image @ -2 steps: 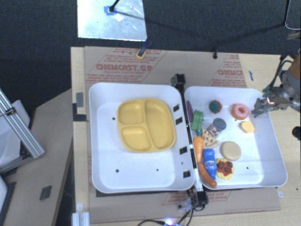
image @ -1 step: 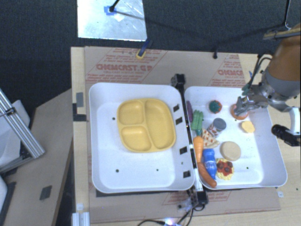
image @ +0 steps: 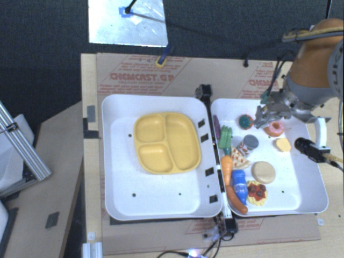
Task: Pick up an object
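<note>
My gripper (image: 262,119) hovers over the back of the right bin (image: 317,198), reaching in from the right. It sits between a teal and red ball (image: 245,121) on its left and a pink donut (image: 276,128) just to its right. Nothing shows between the gripper's tips. Nearby lie a grey can (image: 250,142), a yellow piece (image: 283,144), a round beige bun (image: 264,171), a pizza slice (image: 240,156) and a carrot (image: 227,168).
A blue bottle (image: 238,184), a red and yellow toy (image: 257,193), an orange sausage (image: 237,201) and a green item (image: 225,137) crowd the right bin's left side. The left bin (image: 115,198) holds a yellow divided plate (image: 165,142).
</note>
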